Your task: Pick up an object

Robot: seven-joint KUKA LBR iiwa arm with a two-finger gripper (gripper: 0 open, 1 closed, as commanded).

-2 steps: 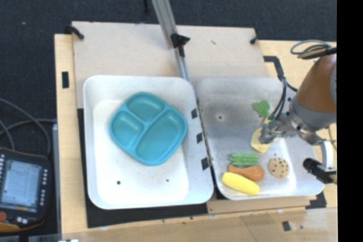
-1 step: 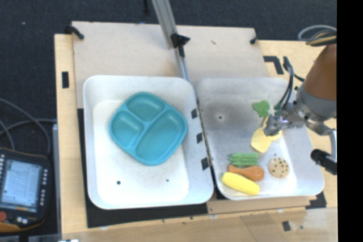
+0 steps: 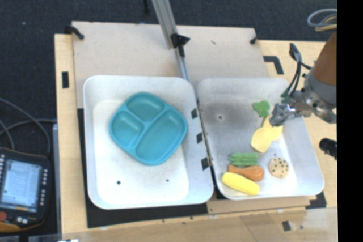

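The right bin (image 3: 227,99) holds several toy foods. A pale yellow pear-shaped piece (image 3: 264,138) lies mid-right, and a small green piece (image 3: 261,107) sits just behind it. Near the front lie a green pod (image 3: 245,158), an orange carrot (image 3: 247,172), a yellow banana-like piece (image 3: 241,183) and a round speckled cookie (image 3: 278,167). My gripper (image 3: 279,116) reaches in from the right. It hangs over the bin just right of the green piece, at the upper end of the yellow piece. Whether it touches either one is unclear.
The left bin (image 3: 99,178) carries a blue divided plate (image 3: 148,127). A slanted metal pole (image 3: 161,8) rises behind the bins and meets the bench near their shared edge. The grey arm with its orange band (image 3: 324,65) fills the right edge above the right bin.
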